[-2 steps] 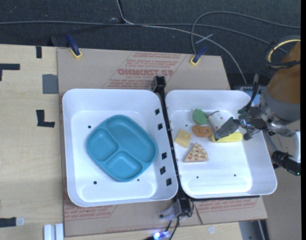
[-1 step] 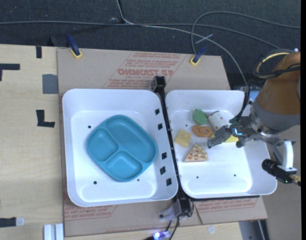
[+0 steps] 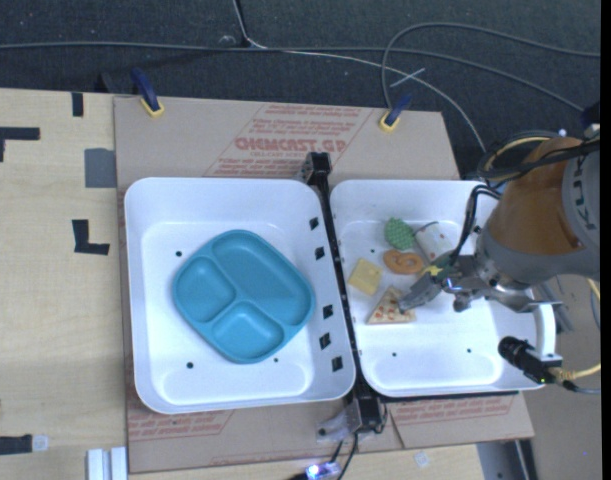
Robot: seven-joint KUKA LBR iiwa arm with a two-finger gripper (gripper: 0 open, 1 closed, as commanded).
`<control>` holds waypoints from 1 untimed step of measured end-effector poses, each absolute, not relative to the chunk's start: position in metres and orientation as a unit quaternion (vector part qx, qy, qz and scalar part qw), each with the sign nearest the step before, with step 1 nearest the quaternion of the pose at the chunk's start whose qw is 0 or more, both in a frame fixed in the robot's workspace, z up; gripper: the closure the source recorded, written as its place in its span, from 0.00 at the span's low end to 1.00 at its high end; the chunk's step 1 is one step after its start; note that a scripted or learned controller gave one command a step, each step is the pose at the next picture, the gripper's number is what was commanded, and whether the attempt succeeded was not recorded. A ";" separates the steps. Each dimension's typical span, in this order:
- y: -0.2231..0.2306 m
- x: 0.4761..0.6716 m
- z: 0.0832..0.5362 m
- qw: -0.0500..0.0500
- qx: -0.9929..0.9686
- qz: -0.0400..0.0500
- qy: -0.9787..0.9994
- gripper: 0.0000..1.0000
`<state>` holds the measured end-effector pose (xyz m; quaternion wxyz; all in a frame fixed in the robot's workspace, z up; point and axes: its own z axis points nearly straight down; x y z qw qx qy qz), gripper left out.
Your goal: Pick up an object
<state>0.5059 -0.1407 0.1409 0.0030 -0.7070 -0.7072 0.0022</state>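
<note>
My gripper [image 3: 422, 290] is down low in the right bin [image 3: 435, 368], its tip right at the upper edge of the pizza slice [image 3: 388, 313] on the bin floor. Whether I'm spread wide or pinched tight, I cannot tell from up here; the tip is a dark blur against the white, and nothing is visibly caught in it. So no claim of a hold from me.

Working outward: just above my tip is a small orange disc [image 3: 404, 261], and above that a green bumpy piece [image 3: 399, 232]. To the left of the slice lies a yellow block [image 3: 365, 276], near the divider between the bins. A pale, whitish item [image 3: 435, 236] sits beside the green one, close to my wrist cabling. All of these are bunched together in the upper-left part of this bin.

Over in the left bin [image 3: 155, 368] there's a blue divided plate [image 3: 243, 295], well apart from me.

Progress, as I judge it: the reach is made and I'm down among the pieces, with the pizza slice the likeliest target. Nothing is off the floor yet. The grip and the lift are what's left.
</note>
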 end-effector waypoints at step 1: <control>-0.141 0.506 0.090 0.000 -0.708 0.001 -0.707 0.00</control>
